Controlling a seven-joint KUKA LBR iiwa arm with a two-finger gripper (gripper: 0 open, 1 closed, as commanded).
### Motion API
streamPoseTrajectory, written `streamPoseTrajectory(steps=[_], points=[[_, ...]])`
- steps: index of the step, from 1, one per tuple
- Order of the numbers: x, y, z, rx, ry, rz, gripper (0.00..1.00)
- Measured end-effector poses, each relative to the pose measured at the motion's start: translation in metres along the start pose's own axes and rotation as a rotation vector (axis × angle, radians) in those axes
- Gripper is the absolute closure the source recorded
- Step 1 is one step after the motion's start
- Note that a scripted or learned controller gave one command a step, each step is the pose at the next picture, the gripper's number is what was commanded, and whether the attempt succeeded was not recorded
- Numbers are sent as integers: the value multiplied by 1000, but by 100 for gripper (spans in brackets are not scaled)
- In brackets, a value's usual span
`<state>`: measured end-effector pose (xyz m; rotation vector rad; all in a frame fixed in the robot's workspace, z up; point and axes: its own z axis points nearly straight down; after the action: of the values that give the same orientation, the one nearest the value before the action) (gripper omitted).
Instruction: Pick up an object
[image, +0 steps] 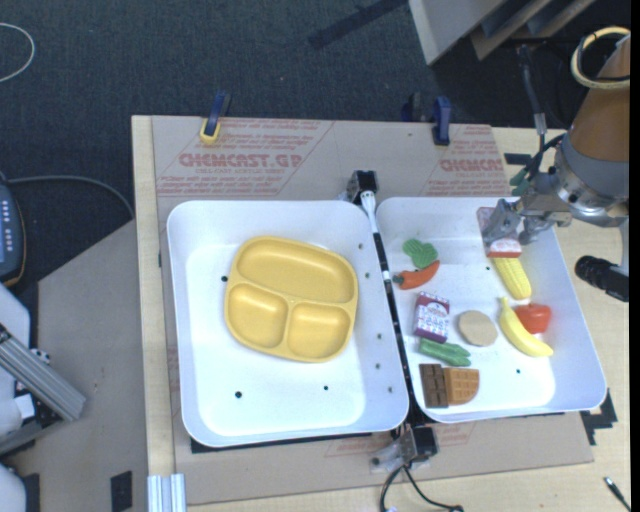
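Observation:
My gripper (505, 236) hangs low over the back of the right bin (575, 385), right above the top end of a yellow corn cob (514, 275). Just in front of the cob lie a banana (523, 335) and a red tomato (536, 316). A tan round biscuit (478, 328), a purple box (432, 317), a green pea pod (445, 351) and a brown waffle piece (449, 384) fill the bin's middle and front. Beside the left wall lie a green leafy piece (420, 250) and a red chili (418, 275).
The left bin (200, 390) holds a yellow divided plate (290, 298). A black divider (385, 290) runs between the bins. The grey arm with its orange band (600, 140) comes in from the upper right. Clamps sit at the board's back edge.

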<state>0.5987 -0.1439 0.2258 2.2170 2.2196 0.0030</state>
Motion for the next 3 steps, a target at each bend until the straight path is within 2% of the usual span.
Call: streamPoseTrajectory(steps=[1,3], points=[[54,19,9,2,3,-5,100],[163,37,13,1,4,-6,100]])
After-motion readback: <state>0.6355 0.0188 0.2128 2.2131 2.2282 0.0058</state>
